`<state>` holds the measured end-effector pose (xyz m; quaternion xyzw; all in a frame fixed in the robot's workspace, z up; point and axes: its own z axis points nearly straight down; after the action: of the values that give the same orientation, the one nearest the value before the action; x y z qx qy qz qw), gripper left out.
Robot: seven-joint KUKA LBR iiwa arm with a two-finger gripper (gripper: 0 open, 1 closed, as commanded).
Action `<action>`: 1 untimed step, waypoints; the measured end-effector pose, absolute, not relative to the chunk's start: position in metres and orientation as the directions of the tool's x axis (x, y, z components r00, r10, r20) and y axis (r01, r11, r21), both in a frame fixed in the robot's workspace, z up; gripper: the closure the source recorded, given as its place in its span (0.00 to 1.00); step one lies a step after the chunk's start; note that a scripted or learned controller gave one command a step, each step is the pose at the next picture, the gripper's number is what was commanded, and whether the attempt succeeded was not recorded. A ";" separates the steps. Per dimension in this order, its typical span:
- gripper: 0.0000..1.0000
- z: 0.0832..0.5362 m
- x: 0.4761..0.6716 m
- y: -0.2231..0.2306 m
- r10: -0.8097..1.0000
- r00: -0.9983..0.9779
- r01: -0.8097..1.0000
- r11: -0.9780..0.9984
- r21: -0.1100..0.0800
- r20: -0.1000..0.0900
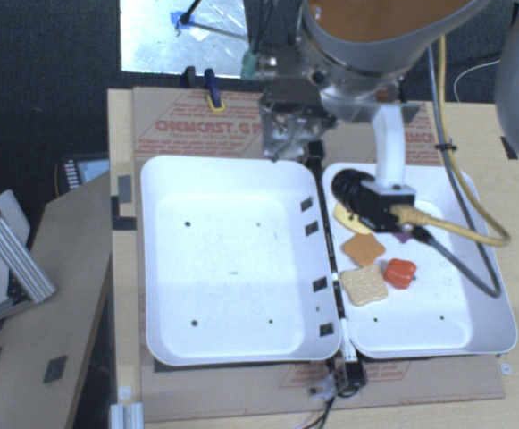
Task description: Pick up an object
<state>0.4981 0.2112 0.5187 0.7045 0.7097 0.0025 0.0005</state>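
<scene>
Cardboard sheet (241, 384): nearest, flat beneath both bins, probably a base to keep them level and together.
Left bin (232, 356): white, shallow, pressed against the right bin (438, 342) along the middle seam; black clips (312, 229) sit on that seam, apparently joining the two.
Beige slice (364, 286): likeliest target; lies flat in the right bin, close to the seam.
Red piece (399, 273): just beside the slice, small and chunky, probably the easier grab.
Orange square (364, 248): flat, just behind the slice.
Yellow piece (344, 213): farther back, partly hidden.
Gripper (288, 146): hangs over the far rim by the seam, well apart from the pieces; claw width impossible to tell.
Step, as judged: approach pending; needs travel over the right bin, then descent.
</scene>
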 end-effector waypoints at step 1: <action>1.00 0.536 0.548 0.236 1.000 -0.006 1.000 0.006 0.006 0.002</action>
<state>0.5484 0.2355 0.5358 0.7049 0.7093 0.0027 0.0014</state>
